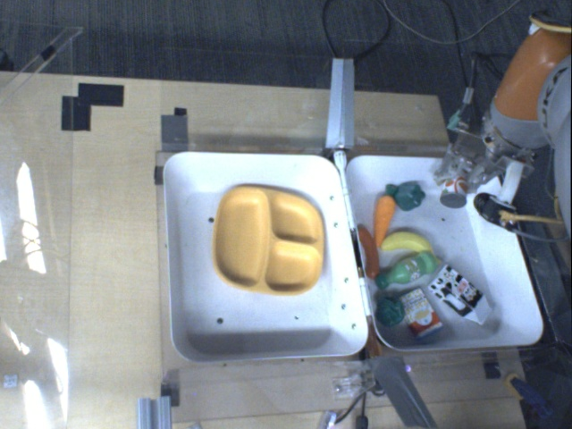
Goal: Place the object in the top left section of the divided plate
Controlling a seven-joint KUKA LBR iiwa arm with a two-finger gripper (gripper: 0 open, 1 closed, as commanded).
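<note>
A yellow divided plate [266, 238] lies in the middle of the left bin [188, 266], with one long section on the left and two smaller ones on the right. All three sections look bare. My gripper [458, 179] hovers over the far right corner of the right bin [509, 266], apart from the toys. A small reddish spot shows at its tip; I cannot make out what it is. The nearest toys are a teal piece [407, 195] and an orange carrot [383, 220], to the gripper's left.
The right bin also holds a yellow banana [404, 241], a green bottle [409, 270], a black-and-white carton [456, 291], a red-and-white box [420, 311], a dark green ball [389, 311] and a red stick [367, 250] along the divider. A metal rail [341, 105] runs back between the bins.
</note>
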